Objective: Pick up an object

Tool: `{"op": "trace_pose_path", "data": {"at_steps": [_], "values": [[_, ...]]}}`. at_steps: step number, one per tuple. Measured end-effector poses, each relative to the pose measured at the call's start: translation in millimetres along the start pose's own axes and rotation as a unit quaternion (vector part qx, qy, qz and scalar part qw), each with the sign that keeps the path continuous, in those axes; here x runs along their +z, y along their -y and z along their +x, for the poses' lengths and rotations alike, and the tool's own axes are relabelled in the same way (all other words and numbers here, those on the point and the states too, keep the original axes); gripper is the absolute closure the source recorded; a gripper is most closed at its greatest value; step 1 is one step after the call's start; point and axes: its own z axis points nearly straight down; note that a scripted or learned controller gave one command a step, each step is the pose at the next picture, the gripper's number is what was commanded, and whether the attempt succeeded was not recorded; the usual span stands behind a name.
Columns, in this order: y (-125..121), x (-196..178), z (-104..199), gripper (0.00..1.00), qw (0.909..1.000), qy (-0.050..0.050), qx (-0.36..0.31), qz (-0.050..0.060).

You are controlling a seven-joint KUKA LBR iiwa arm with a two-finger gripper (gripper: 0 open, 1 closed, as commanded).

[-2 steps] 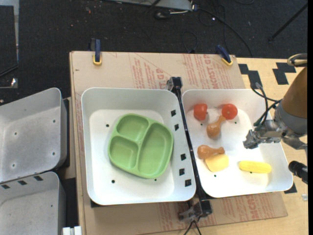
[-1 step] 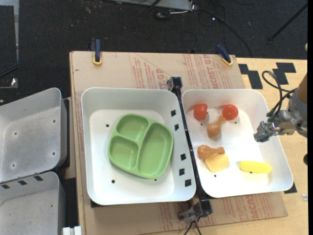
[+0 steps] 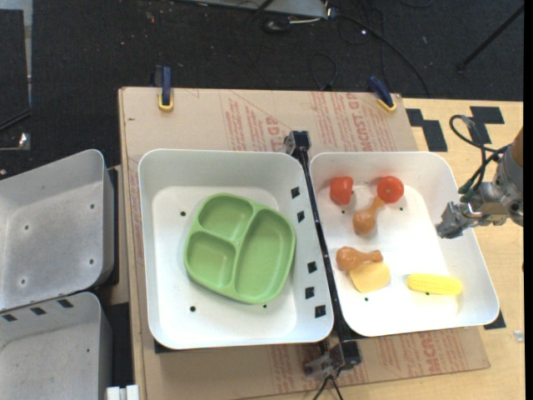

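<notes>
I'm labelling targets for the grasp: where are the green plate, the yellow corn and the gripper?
green plate (image 3: 240, 248): camera view, centre divider.
yellow corn (image 3: 435, 285): camera view, mid-body.
gripper (image 3: 450, 224): camera view, fingertip end.

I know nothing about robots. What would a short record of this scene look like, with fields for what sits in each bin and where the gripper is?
left bin: a green divided plate with three compartments
right bin: two red tomatoes, two brown drumstick-shaped pieces, a pale yellow wedge, a yellow corn cob
gripper: at the right bin's right side, above its wall, apart from all the items
item nearest the gripper: the corn cob or the right-hand tomato; hard to rank
bins: side by side on a cardboard sheet
</notes>
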Motion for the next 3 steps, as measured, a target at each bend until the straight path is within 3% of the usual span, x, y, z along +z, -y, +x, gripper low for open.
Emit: {"op": "trace_pose_path", "data": {"at_steps": [2, 3], "values": [[-38, 7, 116, 1.00, 1.0000, -0.001, -0.002, 0.001], [-58, 9, 155, 1.00, 1.0000, -0.001, -0.002, 0.000]]}}
